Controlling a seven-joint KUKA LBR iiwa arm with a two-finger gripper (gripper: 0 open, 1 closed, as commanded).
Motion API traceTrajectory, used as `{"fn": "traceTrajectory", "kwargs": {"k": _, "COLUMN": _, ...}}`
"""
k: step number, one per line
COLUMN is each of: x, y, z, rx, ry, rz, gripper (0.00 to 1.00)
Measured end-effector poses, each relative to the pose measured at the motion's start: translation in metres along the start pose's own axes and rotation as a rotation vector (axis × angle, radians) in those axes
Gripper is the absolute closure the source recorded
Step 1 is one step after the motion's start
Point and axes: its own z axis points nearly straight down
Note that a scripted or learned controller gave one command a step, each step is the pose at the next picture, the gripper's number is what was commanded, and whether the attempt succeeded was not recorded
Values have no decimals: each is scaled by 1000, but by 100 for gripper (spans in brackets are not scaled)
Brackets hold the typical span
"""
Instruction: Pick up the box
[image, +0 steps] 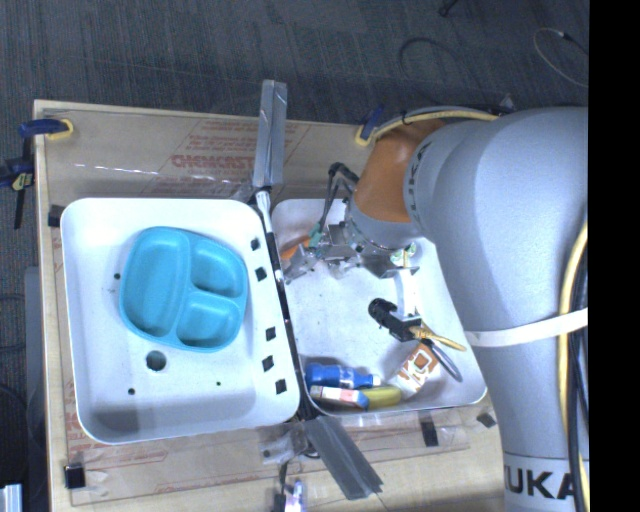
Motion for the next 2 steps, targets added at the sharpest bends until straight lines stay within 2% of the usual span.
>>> {"fn": "traceTrajectory", "kwargs": {"k": 1, "x": -4, "y": -83, "z": 1, "rx": 4, "ry": 3, "rz": 16, "gripper": 0}}
{"fn": "traceTrajectory", "kwargs": {"k": 2, "x": -33, "y": -29, "z": 1, "rx": 2, "ry": 2, "rz": 24, "gripper": 0}}
